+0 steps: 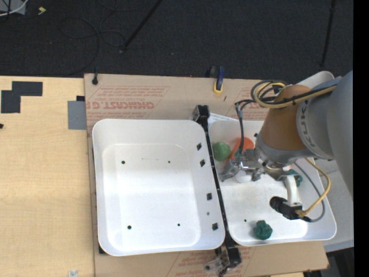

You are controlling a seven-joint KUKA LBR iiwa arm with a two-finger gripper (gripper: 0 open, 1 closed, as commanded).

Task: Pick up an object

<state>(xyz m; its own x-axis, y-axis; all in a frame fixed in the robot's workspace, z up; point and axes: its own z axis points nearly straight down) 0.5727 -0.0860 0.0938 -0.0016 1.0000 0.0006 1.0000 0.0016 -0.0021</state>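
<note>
We are lowering the hand (239,169) into the right bin (323,232), its state unreadable to us, and should center over the green ball (221,150) just beside it before closing.

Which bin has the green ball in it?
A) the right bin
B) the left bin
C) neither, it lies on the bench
A: the green ball lies in the right bin, near its far left corner, beside the divider and the arm's hand.
</note>
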